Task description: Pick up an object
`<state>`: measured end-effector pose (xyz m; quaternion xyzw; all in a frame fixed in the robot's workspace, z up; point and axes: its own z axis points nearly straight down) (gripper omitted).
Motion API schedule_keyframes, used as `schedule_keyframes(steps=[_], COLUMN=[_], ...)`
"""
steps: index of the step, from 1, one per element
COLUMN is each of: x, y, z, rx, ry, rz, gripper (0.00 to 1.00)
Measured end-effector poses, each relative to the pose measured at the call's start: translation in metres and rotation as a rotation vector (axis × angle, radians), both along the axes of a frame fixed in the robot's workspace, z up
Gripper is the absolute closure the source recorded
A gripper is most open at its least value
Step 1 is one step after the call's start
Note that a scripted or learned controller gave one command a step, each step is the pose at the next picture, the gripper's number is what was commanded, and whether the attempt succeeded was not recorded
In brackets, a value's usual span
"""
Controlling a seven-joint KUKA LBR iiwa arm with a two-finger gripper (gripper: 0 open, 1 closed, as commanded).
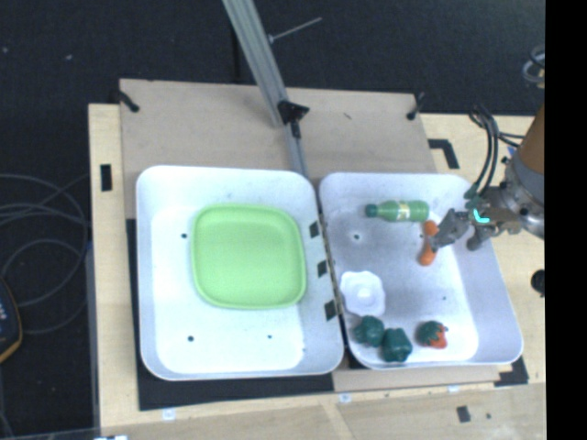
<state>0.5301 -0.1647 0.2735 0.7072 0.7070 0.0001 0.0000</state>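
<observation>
In the camera view the two-finger gripper (pixel 456 232) reaches in from the right edge of the frame and hangs over the upper right part of the right white bin (pixel 486 282), its dark fingers (pixel 448 230) just beside a small orange carrot-shaped toy (pixel 428 245) that stands roughly upright on the bin floor. Whether the fingers are apart or together cannot be told at this size, and nothing shows between them, so the step in hand looks like the approach, with no pickup made yet. The carrot seems the likeliest target; the next move would call for centring over it and closing squarely, since it is slim and could tip or slide away. The same bin also holds a green plastic bottle with a yellow label (pixel 399 211) lying on its side near the upper edge, a small white cup (pixel 363 292) at lower left, two dark green lumps (pixel 384 338) touching at the bottom, and a red and green strawberry-like toy (pixel 433 335) beside them. The left white bin (pixel 160 246) holds a pale green square plate (pixel 248 256).
</observation>
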Motion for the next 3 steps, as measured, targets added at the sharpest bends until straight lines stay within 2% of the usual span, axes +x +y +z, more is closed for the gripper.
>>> schedule_keyframes(steps=[1,2,3], x=[0.0,0.001,-0.004], y=[0.0,-0.007,0.002], z=[0.0,-0.06,-0.113], rx=[0.0,0.0,0.001], ry=[0.0,0.005,0.004], rz=[0.0,-0.001,0.0], gripper=[0.0,0.0,0.0])
